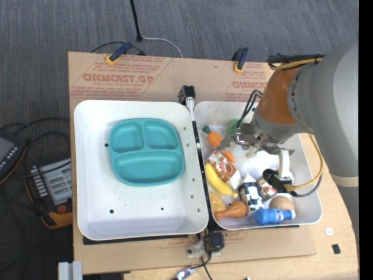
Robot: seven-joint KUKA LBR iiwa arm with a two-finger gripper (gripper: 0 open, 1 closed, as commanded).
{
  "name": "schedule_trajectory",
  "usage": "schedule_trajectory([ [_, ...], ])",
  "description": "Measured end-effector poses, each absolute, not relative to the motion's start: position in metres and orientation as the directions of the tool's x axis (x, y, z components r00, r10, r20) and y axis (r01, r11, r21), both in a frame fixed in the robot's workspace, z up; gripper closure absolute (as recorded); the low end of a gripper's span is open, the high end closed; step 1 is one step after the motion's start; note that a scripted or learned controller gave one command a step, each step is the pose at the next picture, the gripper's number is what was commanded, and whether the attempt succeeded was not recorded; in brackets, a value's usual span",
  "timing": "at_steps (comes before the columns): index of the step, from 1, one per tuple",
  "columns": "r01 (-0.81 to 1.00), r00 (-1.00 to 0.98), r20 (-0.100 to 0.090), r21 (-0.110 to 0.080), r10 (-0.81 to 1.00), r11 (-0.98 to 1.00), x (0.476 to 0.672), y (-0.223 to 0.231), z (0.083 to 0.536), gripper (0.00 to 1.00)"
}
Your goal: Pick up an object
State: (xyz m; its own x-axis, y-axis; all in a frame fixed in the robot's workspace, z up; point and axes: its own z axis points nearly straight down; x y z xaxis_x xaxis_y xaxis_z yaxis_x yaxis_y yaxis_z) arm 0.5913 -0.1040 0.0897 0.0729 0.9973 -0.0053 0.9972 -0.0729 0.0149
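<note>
Snack packet [223, 165] is my guess for the obj to pick, since the task names none. It lies flat and face-up in the right bin [312, 212], near that bin's left wall, w/ a broad top to come down on. End effector [247, 137] hangs at approx 2 o'clock from it, low over the bin's upper middle. The wrist hides it, so can't tell if it's apart or together, and nothing shows as held.

Stuff is heaped toward the bin's left and bottom, prob. just as it fell, so little lies free. Banana [217, 182] touches the packet at 7 o'clock and runs along the left wall. A small orange piece [215, 137] sits at 11 o'clock of the packet. A green piece [233, 125] sits at 1 o'clock, just beside the end effector. At 4 o'clock stand a black-and-white can [250, 192] and a red-labelled can [267, 186], close together. Past them a tan drumstick-shaped toy [232, 210], a blue bottle [273, 216] on its side and a round beige thing [282, 202] crowd the 6 o'clock wall.

In the way, I'd say: banana and wall leave little room on the packet's left, and a flat packet is hard to pinch.

Left bin [87, 214], at 9 o'clock, holds a teal divided tray [147, 151]. The 2 bins rest on a brown counter [116, 77], w/ a yellow clamp [119, 52] at its 12 o'clock edge.
</note>
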Motion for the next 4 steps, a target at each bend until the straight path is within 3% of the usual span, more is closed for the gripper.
schedule_trajectory([
  [1, 0.989, 0.147, -0.003, 0.017, 0.989, -0.147, 0.552, -0.100, 0.090, 0.00],
  [2, 0.895, 0.442, -0.015, -0.056, 0.897, -0.442, 0.660, -0.099, 0.087, 0.00],
  [3, 0.793, 0.609, 0.003, 0.008, 0.793, -0.609, 0.634, -0.095, 0.089, 0.00],
  [4, 0.794, 0.608, 0.001, 0.009, 0.794, -0.608, 0.634, -0.096, 0.100, 1.00],
])
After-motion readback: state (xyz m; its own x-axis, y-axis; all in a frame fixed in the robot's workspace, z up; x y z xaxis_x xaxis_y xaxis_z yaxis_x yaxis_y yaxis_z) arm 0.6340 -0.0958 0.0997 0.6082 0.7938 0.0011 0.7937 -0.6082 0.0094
